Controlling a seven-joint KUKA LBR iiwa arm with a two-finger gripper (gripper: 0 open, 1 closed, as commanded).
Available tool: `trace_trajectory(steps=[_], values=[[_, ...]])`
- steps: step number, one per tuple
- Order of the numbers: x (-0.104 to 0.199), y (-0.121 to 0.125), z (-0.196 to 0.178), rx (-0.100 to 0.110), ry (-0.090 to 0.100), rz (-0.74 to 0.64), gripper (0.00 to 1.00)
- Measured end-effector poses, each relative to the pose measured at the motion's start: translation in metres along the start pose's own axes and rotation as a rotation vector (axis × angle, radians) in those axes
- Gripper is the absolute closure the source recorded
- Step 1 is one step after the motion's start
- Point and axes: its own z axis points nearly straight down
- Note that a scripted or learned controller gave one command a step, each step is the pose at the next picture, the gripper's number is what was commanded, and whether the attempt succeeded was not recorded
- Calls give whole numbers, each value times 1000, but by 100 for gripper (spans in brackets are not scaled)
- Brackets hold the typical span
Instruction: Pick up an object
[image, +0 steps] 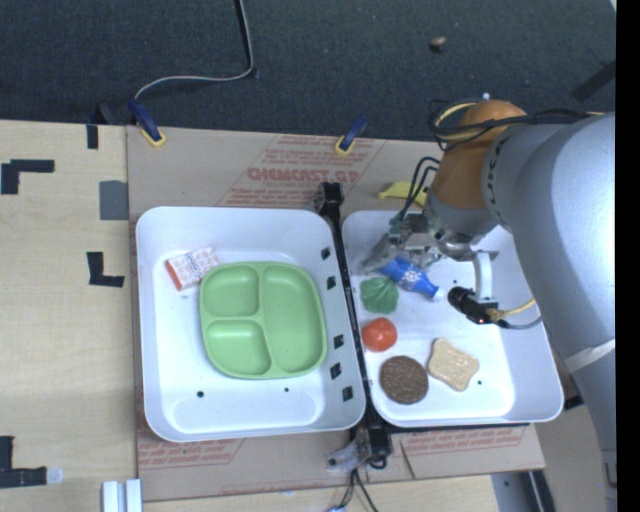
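In the right bin (520, 385) lie a blue object (414, 278), a green lump (379, 293), a red ball (379, 334), a brown round patty (404, 379) and a tan toast slice (452, 365). My gripper (398, 250) is low in the far left part of this bin. It sits just above the blue object and close to the green lump. Whether it touches either one is unclear from this angle. The grey arm with its orange band (470, 165) comes in from the right and covers the bin's far right corner.
The left bin (160, 300) holds a green divided plate (263, 318) and a small red-and-white packet (191, 266). A black divider (340, 290) runs between the bins. A black plug with a cable (473, 303) hangs off the wrist over the right bin.
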Motion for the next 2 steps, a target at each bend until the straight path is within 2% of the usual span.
trace_trajectory(steps=[1,2], values=[[-4,-13,0,-1,0,0,0],[-14,-14,-1,-1,1,0,0]])
